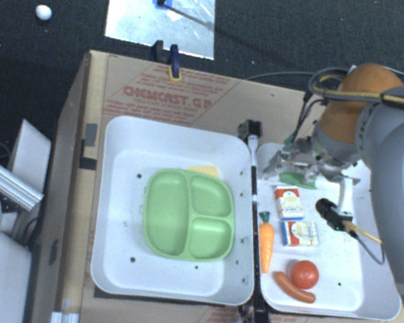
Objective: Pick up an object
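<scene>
Gripper [300,165]: at 12 o'clock in right bin [374,298], low; grip state can't tell.
Targets: 2 cartons [289,203], carrot [265,247], tomato [305,274], sausage [294,287], toward 6 o'clock of it.
Progress: nothing lifted; pick not yet done.

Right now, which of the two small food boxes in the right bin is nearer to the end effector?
The upper box, with its red edge, lies nearer the end effector. The lower box, blue-edged, lies farther away, toward the tomato.
</scene>
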Robot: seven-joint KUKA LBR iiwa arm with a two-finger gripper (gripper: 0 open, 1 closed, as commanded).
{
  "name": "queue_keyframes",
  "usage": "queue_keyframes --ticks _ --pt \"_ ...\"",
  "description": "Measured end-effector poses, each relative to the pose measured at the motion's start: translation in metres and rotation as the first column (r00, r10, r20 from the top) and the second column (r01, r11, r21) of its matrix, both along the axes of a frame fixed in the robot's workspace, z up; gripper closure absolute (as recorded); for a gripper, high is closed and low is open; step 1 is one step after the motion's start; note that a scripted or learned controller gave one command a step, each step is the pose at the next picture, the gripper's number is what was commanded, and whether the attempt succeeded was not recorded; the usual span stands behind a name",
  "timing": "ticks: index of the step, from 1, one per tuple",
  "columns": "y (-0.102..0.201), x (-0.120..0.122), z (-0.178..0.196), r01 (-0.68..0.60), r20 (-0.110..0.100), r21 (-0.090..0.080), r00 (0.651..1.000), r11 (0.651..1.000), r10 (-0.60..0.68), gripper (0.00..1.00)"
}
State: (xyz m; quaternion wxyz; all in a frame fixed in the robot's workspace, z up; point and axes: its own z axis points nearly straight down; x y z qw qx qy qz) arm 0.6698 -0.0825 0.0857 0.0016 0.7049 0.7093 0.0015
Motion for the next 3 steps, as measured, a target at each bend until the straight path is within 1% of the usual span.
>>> queue_keyframes --ticks 1,2,3 --pt "-0.001 0.001 0.012 -0.003 0.004 -0.002 1.000 1.000 0.003 1.00" --pt "-0.001 0.001 0.012 -0.003 0.004 -0.003 1.000 1.000 0.003 0.00" --pt "-0.006 0.000 0.000 0.004 -0.001 -0.001 1.000 1.000 -0.004 0.00"
